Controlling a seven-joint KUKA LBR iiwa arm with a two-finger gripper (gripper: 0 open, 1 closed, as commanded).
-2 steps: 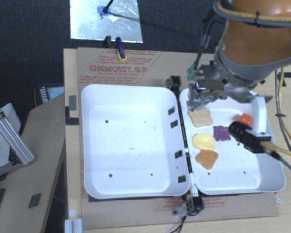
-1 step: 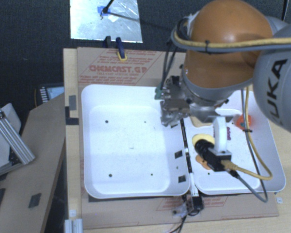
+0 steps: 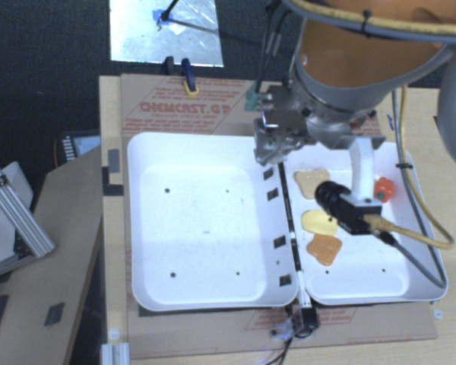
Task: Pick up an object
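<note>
Hanging over the ridge where the two bins meet, with the claw (image 3: 267,152) impossible to read as released or clenched. Lying just right of it in the right bin (image 3: 357,276): a beige piece (image 3: 310,181), then a yellow piece (image 3: 316,220) and an orange piece (image 3: 324,248) toward the near rim. Probably calls for a short rightward shift, then descent.

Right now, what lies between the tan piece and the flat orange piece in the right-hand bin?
A pale yellow piece, seen in the camera view, lies between the tan piece and the flat orange piece.
</note>
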